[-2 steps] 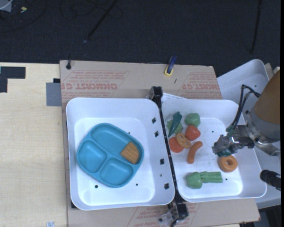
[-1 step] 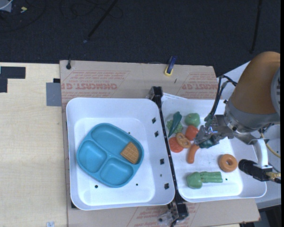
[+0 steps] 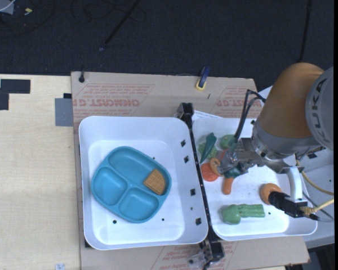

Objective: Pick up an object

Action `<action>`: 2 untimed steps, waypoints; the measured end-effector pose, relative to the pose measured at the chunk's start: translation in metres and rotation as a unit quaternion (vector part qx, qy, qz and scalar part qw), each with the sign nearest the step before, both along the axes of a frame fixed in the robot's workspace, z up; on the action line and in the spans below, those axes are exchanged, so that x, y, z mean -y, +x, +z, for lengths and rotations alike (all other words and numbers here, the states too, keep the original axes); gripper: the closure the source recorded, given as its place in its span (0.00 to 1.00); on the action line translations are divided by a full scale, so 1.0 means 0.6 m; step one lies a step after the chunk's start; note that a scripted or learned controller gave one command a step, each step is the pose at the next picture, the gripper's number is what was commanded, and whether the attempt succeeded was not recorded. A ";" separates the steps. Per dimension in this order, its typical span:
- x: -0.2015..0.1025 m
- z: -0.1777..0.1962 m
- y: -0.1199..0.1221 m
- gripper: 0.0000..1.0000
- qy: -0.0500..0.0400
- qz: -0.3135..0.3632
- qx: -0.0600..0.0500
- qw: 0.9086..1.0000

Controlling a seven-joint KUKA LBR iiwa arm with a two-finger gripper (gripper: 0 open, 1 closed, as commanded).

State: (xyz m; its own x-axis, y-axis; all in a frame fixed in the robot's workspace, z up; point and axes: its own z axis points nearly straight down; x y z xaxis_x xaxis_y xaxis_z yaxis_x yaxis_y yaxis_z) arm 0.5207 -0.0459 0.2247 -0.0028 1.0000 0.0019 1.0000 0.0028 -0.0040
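My gripper (image 3: 232,165) hangs low over the right bin (image 3: 276,225), among a cluster of toy foods at the bin's left side. Directly beneath it lies a small orange carrot-like piece (image 3: 227,185). A red-orange slice (image 3: 209,174) with a yellow ring sits just to its left. A dark green pod-shaped piece (image 3: 207,145) and a pale green round piece (image 3: 228,141) lie just behind the gripper. Whether anything is held is hidden by the gripper body.
A light green toy (image 3: 243,212) lies near the right bin's front, and an orange round thing (image 3: 268,190) sits to its right. The left bin (image 3: 101,134) holds a blue divided plate (image 3: 115,187) with a tan waffle-like square (image 3: 155,181) on it.
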 end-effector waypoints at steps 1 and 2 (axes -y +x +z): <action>0.029 -0.007 0.001 1.00 -0.001 -0.002 0.000 1.000; 0.021 0.021 0.008 1.00 0.000 -0.001 0.001 1.000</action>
State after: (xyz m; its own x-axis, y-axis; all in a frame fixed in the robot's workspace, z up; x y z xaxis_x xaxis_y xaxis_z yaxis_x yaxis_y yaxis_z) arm 0.5257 -0.0583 0.2374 -0.0010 1.0000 0.0009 1.0000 0.0010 -0.0020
